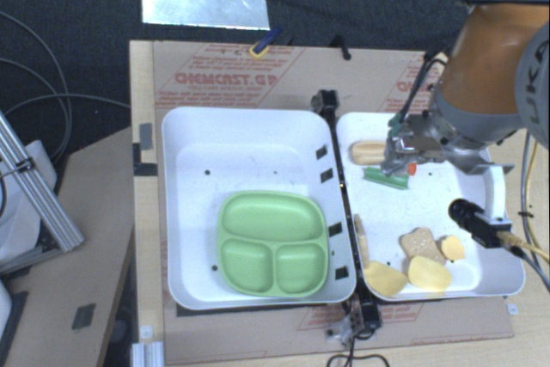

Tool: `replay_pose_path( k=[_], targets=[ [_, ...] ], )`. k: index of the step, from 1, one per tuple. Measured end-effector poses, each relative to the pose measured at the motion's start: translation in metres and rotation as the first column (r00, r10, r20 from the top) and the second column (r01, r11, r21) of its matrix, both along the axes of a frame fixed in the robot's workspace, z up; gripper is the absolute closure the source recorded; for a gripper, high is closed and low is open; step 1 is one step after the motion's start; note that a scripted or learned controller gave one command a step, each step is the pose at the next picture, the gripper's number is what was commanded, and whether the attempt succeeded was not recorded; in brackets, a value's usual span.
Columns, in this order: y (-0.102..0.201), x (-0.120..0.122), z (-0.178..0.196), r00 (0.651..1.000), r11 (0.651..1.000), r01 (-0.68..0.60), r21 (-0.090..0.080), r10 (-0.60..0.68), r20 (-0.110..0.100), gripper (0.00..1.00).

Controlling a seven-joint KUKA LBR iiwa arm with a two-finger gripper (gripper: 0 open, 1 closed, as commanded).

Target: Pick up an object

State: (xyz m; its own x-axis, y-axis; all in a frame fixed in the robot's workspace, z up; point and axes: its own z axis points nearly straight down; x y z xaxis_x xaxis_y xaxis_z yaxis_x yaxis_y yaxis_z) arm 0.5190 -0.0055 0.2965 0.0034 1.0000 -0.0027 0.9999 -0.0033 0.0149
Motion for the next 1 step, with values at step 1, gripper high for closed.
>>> replay_pose_path(
  k=[1],
  targets=[
    [0.0295,-0.0352,-0.1184,1.000,1.000,-0.006,0.004,0.006,-0.026,1.00]
  ],
)
